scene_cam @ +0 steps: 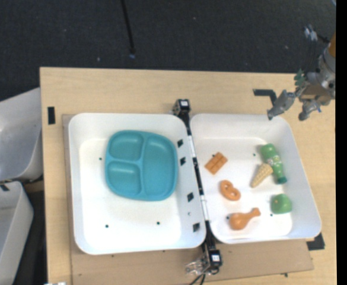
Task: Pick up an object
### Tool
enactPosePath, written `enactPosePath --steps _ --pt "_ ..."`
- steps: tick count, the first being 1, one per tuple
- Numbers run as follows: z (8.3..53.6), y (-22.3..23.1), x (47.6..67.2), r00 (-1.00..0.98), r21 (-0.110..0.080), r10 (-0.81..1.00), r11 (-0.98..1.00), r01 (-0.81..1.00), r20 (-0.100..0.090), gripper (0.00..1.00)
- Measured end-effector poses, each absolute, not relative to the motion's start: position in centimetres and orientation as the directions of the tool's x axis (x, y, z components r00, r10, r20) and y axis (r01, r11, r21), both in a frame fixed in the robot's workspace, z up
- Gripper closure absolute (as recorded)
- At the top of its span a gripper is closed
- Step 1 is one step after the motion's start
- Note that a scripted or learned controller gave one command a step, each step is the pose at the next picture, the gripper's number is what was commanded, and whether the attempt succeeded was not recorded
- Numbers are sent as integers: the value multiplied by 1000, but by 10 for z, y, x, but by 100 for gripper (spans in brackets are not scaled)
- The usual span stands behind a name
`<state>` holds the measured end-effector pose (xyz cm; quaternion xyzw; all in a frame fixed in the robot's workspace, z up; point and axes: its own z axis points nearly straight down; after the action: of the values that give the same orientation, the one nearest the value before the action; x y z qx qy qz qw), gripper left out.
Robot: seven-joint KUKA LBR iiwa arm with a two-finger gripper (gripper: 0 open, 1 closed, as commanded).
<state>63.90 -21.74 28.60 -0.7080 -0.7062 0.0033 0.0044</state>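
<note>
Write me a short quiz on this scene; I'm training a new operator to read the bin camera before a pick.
1. True or false: the teal divided plate lies in the left bin.
2. Which toy in the right bin lies nearest the divider between the bins? A) green ball B) orange waffle C) ice cream cone
3. Fill in: the end effector hangs over the right bin's ____ right corner.

Key
1. True.
2. B; the orange pretzel and orange drumstick lie a little farther from it.
3. Far: at the top of the camera view, above the toys and touching none.
</note>
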Motion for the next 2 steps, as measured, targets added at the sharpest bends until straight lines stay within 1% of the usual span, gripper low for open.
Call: enactPosePath --steps 1,2 --pt "295 -217 641 -1 2 1000 1 1000 -2 0" --pt "253 -219 642 0 -2 1000 0 1000 -2 0"
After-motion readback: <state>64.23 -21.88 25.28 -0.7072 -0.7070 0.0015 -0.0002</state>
